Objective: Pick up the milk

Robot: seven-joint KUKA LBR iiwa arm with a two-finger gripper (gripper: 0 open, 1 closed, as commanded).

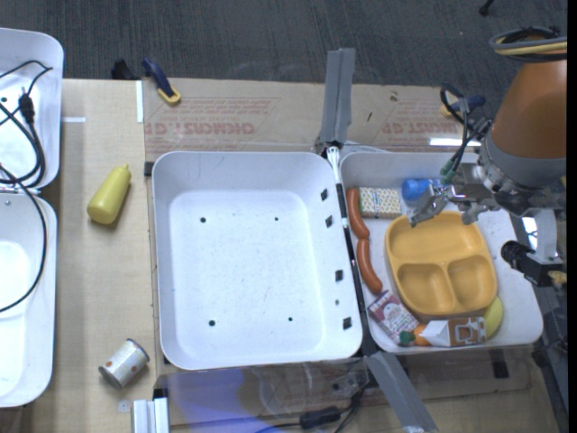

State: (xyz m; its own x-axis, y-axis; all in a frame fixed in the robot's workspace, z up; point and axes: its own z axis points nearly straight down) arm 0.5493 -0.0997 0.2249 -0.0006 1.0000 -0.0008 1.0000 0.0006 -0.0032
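Layout recorded from left to right. Found at the far left two white tubs (25, 242) with black cables (22, 142) draped over them. Lay beside these on the bench: a yellow squeeze bottle (109, 196), a small can (123, 362) on its side near the front edge, and a blue-and-yellow clamp (160, 81) at the back. Stood next the left bin (171, 242), white and shallow, touching the right bin (527, 332) along a shared edge.

Held in the right bin: two sausages (361, 233) along the left wall, a yellow divided plate (442, 264) in the middle, a red packet (392, 312) and a banana (494, 318).

Milk (455, 332): a small carton, white with a brown printed panel, on its side. Rested at the front wall of the right bin, just below the plate, left of the banana.

Gripper (451, 207): hung over the back edge of the plate, well apart from the milk, jaws spread with nothing between them.

Bench surface (234, 115): brown cardboard with faint red lettering. Floor (270, 16) beyond: dark grey carpet.
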